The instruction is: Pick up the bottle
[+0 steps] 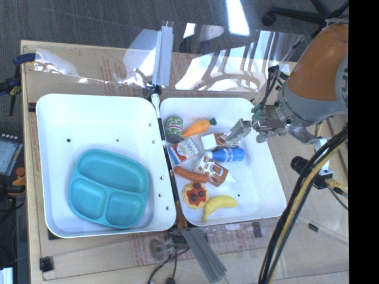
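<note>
Claw (240, 130) hangs over the right bin (260, 185), tilted; can't tell how far open it is, or whether it grips anything. The blue bottle (228, 154) lies on its side just below it, packed among a carrot (196, 128) and snack packets (212, 170). Bare floor sits right of the bottle, toward the bin's wall. The teal tray (109, 186) is well off left.

gripper (240, 130) above blue bottle (228, 155), right bin (260, 185)

Dark grey carpet (89, 10) lies beyond the worktop (89, 64), well behind the gripper (244, 129). Bright window light glares off the clear panel (225, 58) there. An office chair base (308, 5) stands behind the gripper.
</note>
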{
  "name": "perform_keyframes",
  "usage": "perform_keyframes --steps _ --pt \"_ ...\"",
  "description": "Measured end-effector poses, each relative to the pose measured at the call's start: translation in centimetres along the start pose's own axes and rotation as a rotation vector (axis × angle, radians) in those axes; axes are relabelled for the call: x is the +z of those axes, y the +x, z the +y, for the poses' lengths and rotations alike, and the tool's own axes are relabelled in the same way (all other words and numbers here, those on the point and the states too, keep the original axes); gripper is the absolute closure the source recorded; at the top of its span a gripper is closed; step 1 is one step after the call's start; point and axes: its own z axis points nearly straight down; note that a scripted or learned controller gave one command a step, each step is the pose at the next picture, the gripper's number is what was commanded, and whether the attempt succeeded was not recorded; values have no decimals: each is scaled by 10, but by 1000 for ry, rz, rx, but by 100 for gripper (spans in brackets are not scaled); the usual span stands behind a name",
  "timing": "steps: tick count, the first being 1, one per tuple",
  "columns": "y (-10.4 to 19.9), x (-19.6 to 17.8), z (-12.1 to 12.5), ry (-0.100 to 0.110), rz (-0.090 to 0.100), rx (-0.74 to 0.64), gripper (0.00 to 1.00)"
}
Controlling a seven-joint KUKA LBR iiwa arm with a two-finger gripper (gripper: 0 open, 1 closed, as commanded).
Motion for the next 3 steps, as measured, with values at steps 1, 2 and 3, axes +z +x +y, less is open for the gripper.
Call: perform_keyframes --steps 1,2,3 --pt "-33 108 44 2 0 46 0" --pt "-31 170 93 -23 -7 63 0" --pt "14 175 50 -40 -18 -19 0"
